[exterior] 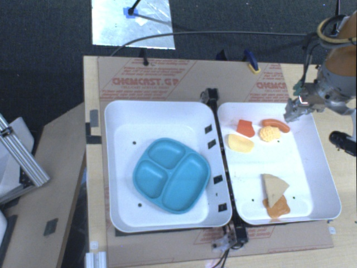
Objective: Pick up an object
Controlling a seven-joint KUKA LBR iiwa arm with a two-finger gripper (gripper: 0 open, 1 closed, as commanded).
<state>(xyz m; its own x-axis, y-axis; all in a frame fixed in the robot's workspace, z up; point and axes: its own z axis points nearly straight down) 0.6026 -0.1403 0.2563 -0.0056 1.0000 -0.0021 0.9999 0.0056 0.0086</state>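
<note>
The grey metal arm (334,88) bore an orange band near its wrist, with dark cables trailing above.

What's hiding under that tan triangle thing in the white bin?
An orange piece pokes out from under the tan wedge, at its near end. How far it reaches underneath is covered.

blue tray (171,175) in left bin (120,116) | foil sheet (131,15) beyond bench (184,74)
</note>
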